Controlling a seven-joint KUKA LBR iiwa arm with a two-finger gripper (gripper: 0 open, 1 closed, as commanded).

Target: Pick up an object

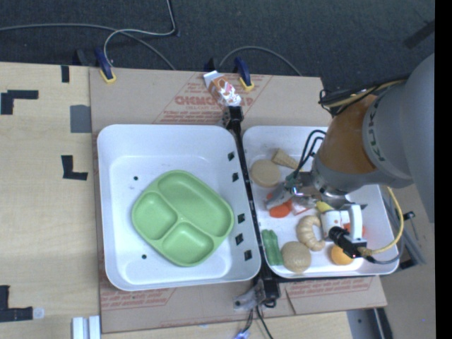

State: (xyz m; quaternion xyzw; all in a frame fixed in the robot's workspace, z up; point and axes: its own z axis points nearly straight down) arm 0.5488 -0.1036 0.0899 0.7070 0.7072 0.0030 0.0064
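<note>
The right bin (263, 135) holds several toy foods: a round tan cookie (265, 173), a tan wedge (284, 159), a red-orange piece (280, 210), a curled tan croissant (309, 230), a green pickle (271, 246), a round brown bun (296, 256) and an orange fruit (340, 256). My gripper (292, 191) is low in this bin, just right of the cookie and above the red-orange piece. The wrist hides most of the fingers.
The left bin (113, 147) holds a green divided plate (182, 217). The arm's grey body and orange band (349, 143) cover the right bin's upper right. A small carton (222, 89) and blue clamps (244, 73) sit on the cardboard behind the bins.
</note>
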